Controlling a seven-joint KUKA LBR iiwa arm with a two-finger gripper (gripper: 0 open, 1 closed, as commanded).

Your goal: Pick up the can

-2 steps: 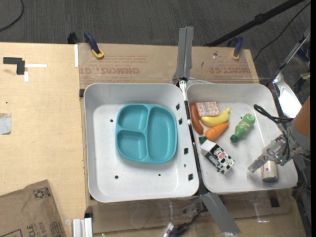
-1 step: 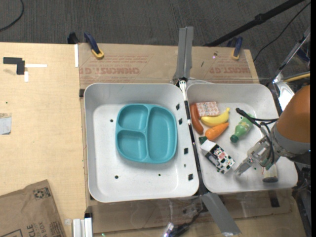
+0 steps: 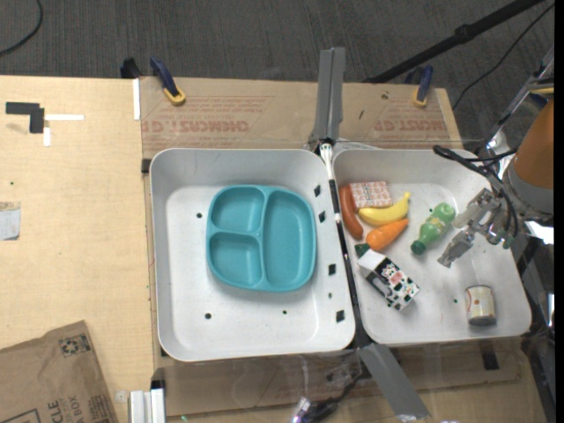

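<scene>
Can (image 3: 480,306) lying near the five o'clock corner of the right bin (image 3: 520,324), touching nothing.

Gripper (image 3: 459,247) hanging at about eleven o'clock of the can, apart from it, fingers spread and pinching nothing; green bottle (image 3: 434,226) just beside the gripper at its ten o'clock; further toward nine o'clock of the can, black-and-white milk carton (image 3: 393,282) lying tilted; above the carton, carrot (image 3: 387,233), banana (image 3: 386,210), a pink packet (image 3: 369,191) and a sausage (image 3: 351,213) clustered along the bin's left wall; clear white floor between can and gripper; left bin (image 3: 176,324) holding a teal divided plate (image 3: 263,237); both bins resting on brown cardboard (image 3: 238,113) clamped at twelve o'clock; pale wooden bench (image 3: 70,218) out at nine o'clock; dark carpet (image 3: 220,16) with cables beyond.
</scene>
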